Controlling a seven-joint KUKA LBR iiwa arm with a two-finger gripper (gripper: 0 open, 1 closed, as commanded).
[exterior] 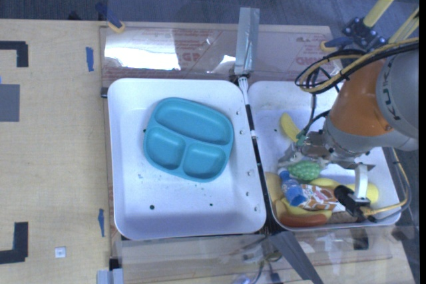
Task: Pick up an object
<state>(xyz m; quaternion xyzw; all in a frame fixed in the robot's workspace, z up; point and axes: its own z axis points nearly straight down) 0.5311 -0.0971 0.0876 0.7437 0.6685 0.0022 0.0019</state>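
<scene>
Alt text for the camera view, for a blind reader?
A grey and orange robot arm reaches into the right white bin over a pile of small colourful items. The left white bin holds a blue divided plate.

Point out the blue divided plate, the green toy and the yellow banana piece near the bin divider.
blue divided plate [189, 139]: camera view, on its central ridge.
green toy [305, 171]: camera view, middle of its bumpy top.
yellow banana piece [288, 126]: camera view, middle of its body.
</scene>
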